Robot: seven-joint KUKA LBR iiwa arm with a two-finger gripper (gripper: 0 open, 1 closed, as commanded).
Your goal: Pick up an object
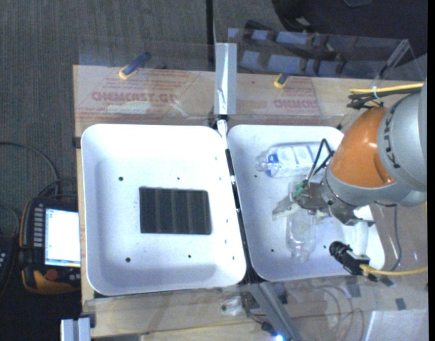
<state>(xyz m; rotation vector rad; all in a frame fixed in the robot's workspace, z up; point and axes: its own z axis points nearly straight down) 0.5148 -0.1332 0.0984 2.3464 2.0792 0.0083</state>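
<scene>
Well, tool (303, 203) state unclear above right bin (256, 190) w/ clear bottle (292, 158); no legible labels.

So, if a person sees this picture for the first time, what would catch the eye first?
Probably the arm's orange band, bright against the grey, hanging over the right bin. Next comes the dark ribbed rectangle lying flat in the middle of the left bin. Below the arm, clear plastic bottles lie in the right bin, with the gripper low among them.
</scene>
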